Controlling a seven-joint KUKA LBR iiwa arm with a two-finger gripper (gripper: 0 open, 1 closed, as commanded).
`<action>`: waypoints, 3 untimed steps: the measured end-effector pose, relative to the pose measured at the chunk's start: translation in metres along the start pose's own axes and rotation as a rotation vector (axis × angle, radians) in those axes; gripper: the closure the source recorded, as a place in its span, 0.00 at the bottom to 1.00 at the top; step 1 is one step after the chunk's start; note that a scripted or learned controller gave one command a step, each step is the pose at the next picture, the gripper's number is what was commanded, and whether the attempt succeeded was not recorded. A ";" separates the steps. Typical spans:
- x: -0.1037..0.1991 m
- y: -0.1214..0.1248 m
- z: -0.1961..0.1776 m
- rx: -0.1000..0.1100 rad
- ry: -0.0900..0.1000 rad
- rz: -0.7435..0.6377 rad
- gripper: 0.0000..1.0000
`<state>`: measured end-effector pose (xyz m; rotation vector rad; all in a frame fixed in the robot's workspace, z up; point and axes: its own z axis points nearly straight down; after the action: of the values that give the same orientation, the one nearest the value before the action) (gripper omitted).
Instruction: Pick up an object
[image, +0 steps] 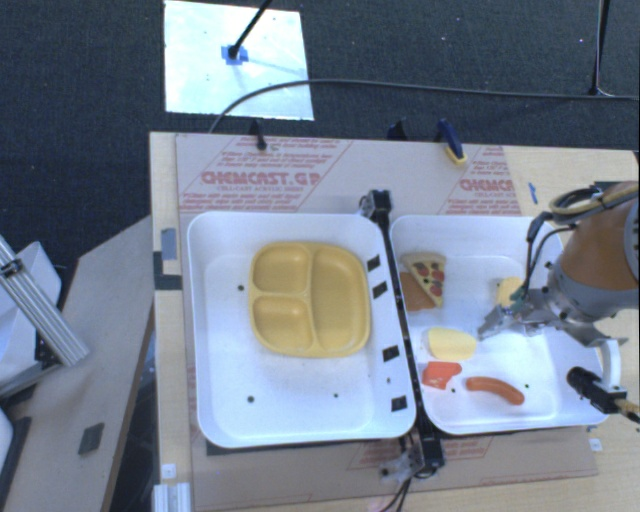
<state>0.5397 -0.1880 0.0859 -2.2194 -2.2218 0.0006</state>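
Note:
The right bin (470, 232) holds several toy foods. A pizza slice (423, 279) lies at its left side. Below it sit a pale yellow piece (452, 344), a red-orange piece (440, 374) and a sausage (494, 389). A small yellow item (508, 290) lies near the bin's right half, partly hidden by the arm. My gripper (503, 319) hangs low over the bin's middle right, just right of the pale yellow piece and just below the small yellow item. Nothing shows in its grasp.
The left bin (215, 400) carries a yellow divided plate (308, 298). A black hinge strip (390, 320) runs between the bins. The grey arm with its orange band (600, 250) enters from the right, over the right bin's edge. Cables and clamps lie behind the bins.

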 end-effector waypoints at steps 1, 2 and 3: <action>-0.001 0.001 -0.013 -0.005 -0.003 0.000 1.00; -0.004 0.003 -0.057 -0.006 -0.002 -0.003 1.00; -0.008 0.007 -0.120 -0.007 -0.003 -0.003 1.00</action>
<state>0.5466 -0.1961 0.2063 -2.2214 -2.2305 -0.0041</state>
